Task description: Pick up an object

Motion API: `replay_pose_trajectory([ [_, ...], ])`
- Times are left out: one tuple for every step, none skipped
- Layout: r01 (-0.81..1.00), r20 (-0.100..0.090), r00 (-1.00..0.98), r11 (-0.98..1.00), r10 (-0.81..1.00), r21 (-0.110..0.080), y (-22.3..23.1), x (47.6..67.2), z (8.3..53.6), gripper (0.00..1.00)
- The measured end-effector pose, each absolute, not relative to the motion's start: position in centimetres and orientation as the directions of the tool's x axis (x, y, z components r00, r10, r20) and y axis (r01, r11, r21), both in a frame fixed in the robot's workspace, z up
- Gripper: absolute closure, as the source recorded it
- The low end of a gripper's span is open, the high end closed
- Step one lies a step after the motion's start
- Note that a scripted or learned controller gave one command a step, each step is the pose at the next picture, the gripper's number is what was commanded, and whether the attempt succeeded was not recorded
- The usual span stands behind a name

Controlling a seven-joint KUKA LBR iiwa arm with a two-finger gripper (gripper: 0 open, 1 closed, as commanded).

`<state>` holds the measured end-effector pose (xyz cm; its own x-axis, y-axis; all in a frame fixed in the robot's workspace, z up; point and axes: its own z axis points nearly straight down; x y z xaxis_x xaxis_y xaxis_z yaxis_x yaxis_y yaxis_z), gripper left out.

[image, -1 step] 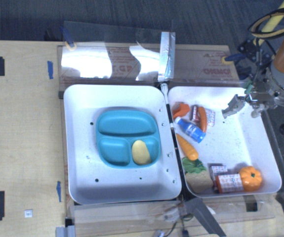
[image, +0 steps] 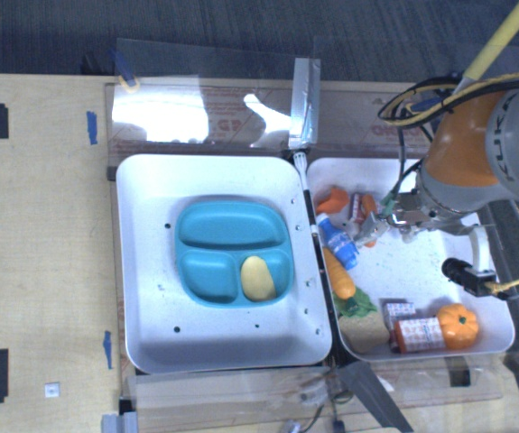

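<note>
the blue bottle [image: 339, 243] lies slanted by the right bin's [image: 503, 332] left wall, just left of the gripper [image: 378, 228], whose grip i cannot tell.

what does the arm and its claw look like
The arm is a thick rounded grey body with a broad orange band above the wrist. Black and yellow cables loop beside it. The claw is small, metallic grey and dark, with a black fitting on the wrist.
</note>
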<state>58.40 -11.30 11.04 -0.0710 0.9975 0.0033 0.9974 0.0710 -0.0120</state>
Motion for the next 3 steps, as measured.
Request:
replay_pose_trajectory([
  [0.995, -0.004, -0.097, 0.097, 0.995, 0.007, -10.4, 60.9, 8.7, 0.0],
  [0.995, -0.005, -0.095, 0.095, 0.996, 0.011, -10.5, 61.0, 9.9, 1.0],
  [0.997, 0.001, -0.079, 0.079, 0.997, 0.01, -3.5, 64.9, 19.0, 1.0],
])
